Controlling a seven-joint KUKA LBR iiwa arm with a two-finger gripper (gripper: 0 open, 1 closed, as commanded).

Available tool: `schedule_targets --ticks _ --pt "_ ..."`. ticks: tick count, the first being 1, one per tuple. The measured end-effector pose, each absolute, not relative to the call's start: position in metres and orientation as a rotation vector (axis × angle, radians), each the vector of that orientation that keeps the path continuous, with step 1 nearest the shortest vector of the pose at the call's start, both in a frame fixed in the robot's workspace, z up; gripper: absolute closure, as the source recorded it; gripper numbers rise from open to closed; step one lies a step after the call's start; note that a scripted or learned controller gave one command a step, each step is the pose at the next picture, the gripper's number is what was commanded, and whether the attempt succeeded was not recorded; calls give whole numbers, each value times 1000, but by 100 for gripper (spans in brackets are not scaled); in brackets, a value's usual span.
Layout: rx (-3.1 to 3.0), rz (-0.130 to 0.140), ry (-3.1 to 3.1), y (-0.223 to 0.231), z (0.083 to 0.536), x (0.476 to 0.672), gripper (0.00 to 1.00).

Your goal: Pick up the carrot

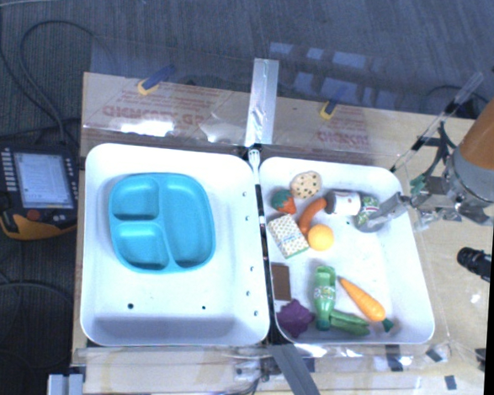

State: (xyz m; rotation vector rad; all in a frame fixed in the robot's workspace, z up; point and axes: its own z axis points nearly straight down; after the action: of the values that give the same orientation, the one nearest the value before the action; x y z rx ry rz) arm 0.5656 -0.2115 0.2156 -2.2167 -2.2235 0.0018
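Orange against the white plastic, the carrot (364,299) is seen in the camera view lying flat near the 5 o'clock corner of the right bin (418,285), its thick end pointing toward 5 o'clock and its tip toward 10 o'clock. Just beside it, at its 9 o'clock, a green bottle (324,296) is laid, and a dark green vegetable (344,323) is stretched along the bin's lower wall beneath both. A purple piece (295,316) is found at the 7 o'clock corner, with a brown block (281,281) just above it. Nearer the middle, a yellow-orange ball (320,236) is set touching a patterned box (286,235), and a second, redder carrot-shaped piece (311,211) is tilted above the ball. A speckled cookie-like round (305,184) is placed toward 12 o'clock, and a small dark-and-white bottle (348,204) is laid at about 1 o'clock.

The hand (387,209) is seen at the bin's 2 o'clock edge, low over the rim beside that small bottle and well apart from the carrot. Whether it is wide or narrow cannot be told from this angle; nothing is visibly held.

In the left bin (97,292), a blue divided plate (161,220) is seated. Both bins are carried by the table (194,104).
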Motion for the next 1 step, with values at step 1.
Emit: schedule_targets --ticks 1 --pt "-2158 2 -2278 -208 117 503 0"
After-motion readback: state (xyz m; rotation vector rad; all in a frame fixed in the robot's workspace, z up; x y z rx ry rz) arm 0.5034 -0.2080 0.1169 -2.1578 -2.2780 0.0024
